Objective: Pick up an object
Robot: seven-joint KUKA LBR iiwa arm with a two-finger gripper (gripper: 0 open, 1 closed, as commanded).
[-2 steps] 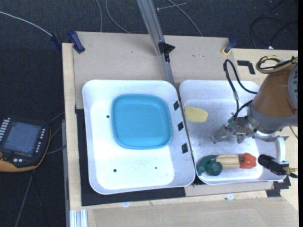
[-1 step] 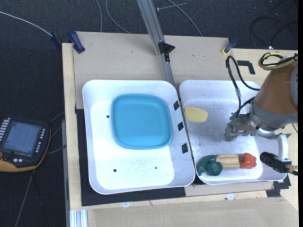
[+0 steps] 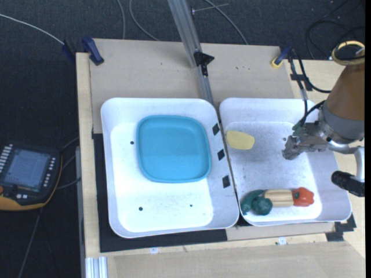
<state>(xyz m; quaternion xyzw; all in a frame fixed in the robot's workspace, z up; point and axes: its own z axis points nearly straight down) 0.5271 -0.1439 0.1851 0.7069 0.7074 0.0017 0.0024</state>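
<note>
The gripper [image 3: 293, 149] is seen low over the right bin [image 3: 272, 110], its jaws' state not discernible, nothing visibly held, while the yellow piece [image 3: 240, 139] lies apart to the jaws' left and the wooden toy [image 3: 278, 199] nearer the camera.

One fixed camera looks down at a slant (from above the bench [image 3: 174, 62]) on both bins [image 3: 116, 155].
</note>
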